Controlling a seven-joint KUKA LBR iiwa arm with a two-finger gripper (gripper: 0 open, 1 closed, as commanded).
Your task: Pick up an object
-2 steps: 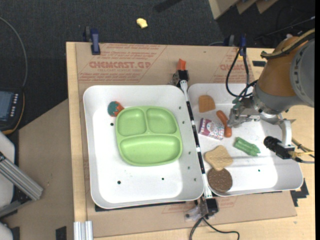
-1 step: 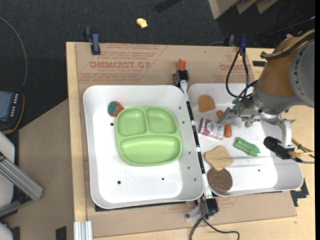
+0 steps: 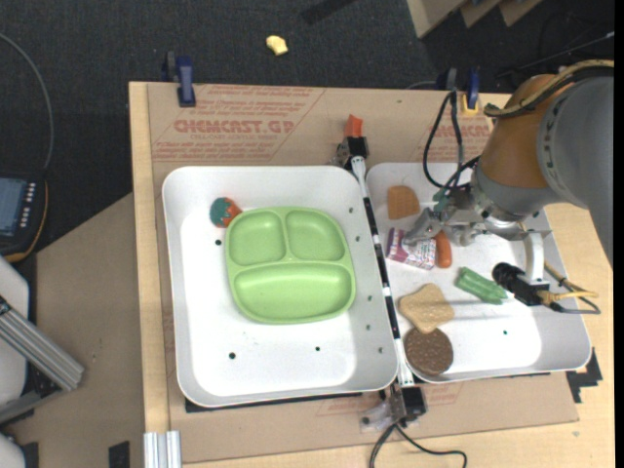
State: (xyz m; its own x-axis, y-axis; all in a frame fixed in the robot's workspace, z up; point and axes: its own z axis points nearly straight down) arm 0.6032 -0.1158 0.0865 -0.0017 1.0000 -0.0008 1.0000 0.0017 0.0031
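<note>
The surface [image 3: 263,130] is a brown board printed with red lettering, and a blue clamp [image 3: 182,78] grips its edge at about 11 o'clock. The left bin [image 3: 190,291] holds a green divided plate [image 3: 289,263] near its centre, lying flat with two small compartments toward 12 o'clock and one long compartment toward 6 o'clock. A small red and green object [image 3: 225,211] lies just beside the plate's 10 o'clock corner.

The right bin [image 3: 561,325] sits against the left one along a dark divider. In it, at about 11 o'clock, is a small orange-brown piece [image 3: 402,201]. Below that lies a pink and white packet [image 3: 410,250], with a small orange object [image 3: 445,252] touching its 3 o'clock side. A tan slice shaped like bread [image 3: 426,305] lies toward 7 o'clock, and a round brown disc [image 3: 429,350] sits just at its 6 o'clock edge. A green object [image 3: 482,286] lies near the bin's middle.

The arm reaches in from 3 o'clock, its orange band over the bin's far side. The gripper [image 3: 441,224] sits low above the packet and the orange object, but whether it grips anything cannot be told from this angle.
</note>
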